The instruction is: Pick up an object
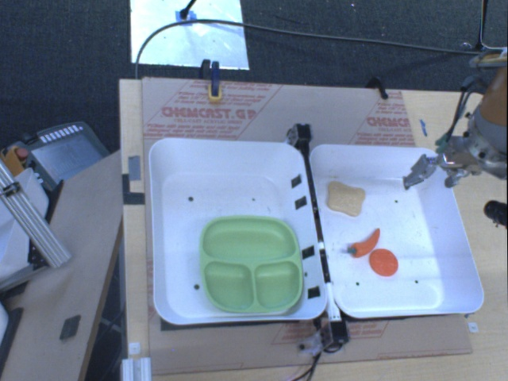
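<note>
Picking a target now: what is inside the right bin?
The right bin holds a tan bread slice, an orange carrot and a flat orange disc, all apart. The gripper overhangs its far right rim, covering that patch.

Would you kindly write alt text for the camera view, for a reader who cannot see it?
A robot gripper with open fingers hangs over the right bin's far right corner; that bin holds a tan slice of bread, an orange carrot and an orange disc. The left bin holds a green divided plate.
</note>
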Motion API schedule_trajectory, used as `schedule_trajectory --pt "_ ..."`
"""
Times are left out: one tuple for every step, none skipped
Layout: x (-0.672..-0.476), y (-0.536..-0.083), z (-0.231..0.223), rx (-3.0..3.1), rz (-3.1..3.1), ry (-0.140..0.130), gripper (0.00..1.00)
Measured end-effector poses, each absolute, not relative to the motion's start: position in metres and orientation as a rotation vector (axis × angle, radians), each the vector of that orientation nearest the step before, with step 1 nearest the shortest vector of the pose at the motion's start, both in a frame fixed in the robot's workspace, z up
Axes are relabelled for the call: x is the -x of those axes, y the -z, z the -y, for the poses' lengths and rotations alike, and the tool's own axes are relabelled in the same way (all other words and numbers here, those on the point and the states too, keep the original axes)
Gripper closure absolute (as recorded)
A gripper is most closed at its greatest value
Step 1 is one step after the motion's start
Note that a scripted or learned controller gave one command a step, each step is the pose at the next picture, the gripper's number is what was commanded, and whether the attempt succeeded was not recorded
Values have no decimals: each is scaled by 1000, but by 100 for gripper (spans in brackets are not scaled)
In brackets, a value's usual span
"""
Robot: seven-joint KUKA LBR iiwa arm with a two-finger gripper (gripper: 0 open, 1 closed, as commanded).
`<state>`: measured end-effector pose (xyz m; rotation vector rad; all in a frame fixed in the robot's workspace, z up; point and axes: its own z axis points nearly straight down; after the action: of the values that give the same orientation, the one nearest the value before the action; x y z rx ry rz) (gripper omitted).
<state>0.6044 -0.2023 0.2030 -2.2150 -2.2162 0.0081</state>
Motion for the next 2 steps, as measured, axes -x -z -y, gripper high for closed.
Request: schedule_trajectory --pt "-607 -210 202 2219 2226 1 0" --pt "-602 -159 193 2217 2223 -1 0"
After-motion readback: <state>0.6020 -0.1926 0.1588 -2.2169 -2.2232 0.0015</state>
